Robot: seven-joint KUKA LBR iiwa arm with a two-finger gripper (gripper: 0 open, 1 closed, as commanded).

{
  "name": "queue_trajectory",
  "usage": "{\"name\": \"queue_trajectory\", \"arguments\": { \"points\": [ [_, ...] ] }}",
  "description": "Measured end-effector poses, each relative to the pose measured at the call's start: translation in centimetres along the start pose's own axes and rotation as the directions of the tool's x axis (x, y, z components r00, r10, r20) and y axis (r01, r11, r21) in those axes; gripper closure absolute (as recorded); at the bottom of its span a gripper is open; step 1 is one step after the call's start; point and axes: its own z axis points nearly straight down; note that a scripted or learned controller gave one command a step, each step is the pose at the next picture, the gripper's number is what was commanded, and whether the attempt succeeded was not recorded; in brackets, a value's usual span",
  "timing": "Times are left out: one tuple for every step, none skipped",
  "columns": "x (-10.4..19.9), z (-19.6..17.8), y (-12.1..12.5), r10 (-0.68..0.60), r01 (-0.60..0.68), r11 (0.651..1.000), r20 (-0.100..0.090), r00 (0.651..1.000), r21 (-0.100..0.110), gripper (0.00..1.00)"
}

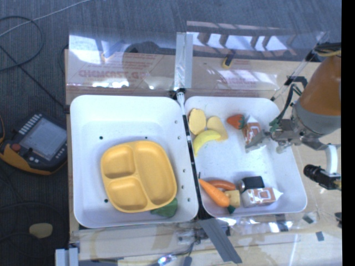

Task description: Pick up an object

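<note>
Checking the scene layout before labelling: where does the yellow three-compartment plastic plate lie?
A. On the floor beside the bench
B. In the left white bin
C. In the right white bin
B: the yellow three-compartment plastic plate lies in the left white bin.

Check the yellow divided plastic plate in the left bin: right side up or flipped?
Right side up. The yellow divided plastic plate shows three recessed compartments with raised dividers facing the camera, lying flat in the left white bin.

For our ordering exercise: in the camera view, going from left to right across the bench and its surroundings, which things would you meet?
Handheld control pendant → yellow divided plate in the left bin → banana → strawberry → the gripper → the arm's orange band.
</note>
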Motion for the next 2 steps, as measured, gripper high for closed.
{"name": "queue_trajectory", "arguments": {
  "points": [
    [1.7, 6.6, 6.8, 0.079, -0.079, 0.997, 0.01, 0.997, -0.024, 0.0],
    [-2.6, 9.6, 9.4, 0.004, -0.004, 1.0, 0.006, 1.0, -0.014, 0.0]
  ]
}}
